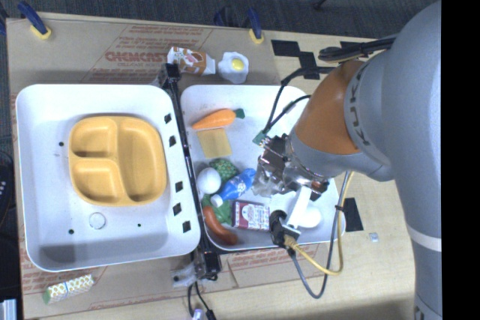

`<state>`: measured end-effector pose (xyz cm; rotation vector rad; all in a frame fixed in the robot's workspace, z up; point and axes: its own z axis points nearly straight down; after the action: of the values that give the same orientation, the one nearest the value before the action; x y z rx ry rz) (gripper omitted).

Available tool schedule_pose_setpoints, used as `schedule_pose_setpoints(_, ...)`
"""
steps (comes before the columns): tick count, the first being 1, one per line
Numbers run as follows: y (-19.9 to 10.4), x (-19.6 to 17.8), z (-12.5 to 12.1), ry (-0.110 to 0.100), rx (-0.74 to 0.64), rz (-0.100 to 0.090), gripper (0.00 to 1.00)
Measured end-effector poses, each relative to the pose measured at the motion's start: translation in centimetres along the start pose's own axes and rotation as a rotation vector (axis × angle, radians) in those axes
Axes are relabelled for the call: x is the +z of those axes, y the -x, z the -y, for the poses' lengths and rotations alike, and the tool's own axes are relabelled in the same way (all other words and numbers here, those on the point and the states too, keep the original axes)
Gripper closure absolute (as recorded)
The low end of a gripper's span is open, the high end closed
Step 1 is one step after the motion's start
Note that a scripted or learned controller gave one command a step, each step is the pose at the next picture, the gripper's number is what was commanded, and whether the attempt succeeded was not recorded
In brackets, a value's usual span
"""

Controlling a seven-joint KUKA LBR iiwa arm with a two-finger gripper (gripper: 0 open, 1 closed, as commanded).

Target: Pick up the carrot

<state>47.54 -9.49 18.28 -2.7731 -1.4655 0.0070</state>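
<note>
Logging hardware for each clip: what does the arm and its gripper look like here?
A bulky grey arm with an orange band above the wrist. The gripper is a metallic block with exposed wiring. Black cables run along the wrist; a yellow cable loops below.

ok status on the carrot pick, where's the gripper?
Gripper low in right bin, near blue bottle. Carrot lies free at bin's top, apart from gripper. Cheese slice sits just below carrot; nothing on it.
</note>
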Motion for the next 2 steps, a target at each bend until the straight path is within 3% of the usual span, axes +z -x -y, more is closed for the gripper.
schedule_pose_setpoints(1,-7.6,-3.8,5.1,0.004,-0.281,0.000,1.00)
schedule_pose_setpoints(2,-1.8,-12.3,1.2,0.004,-0.453,0.001,1.00)
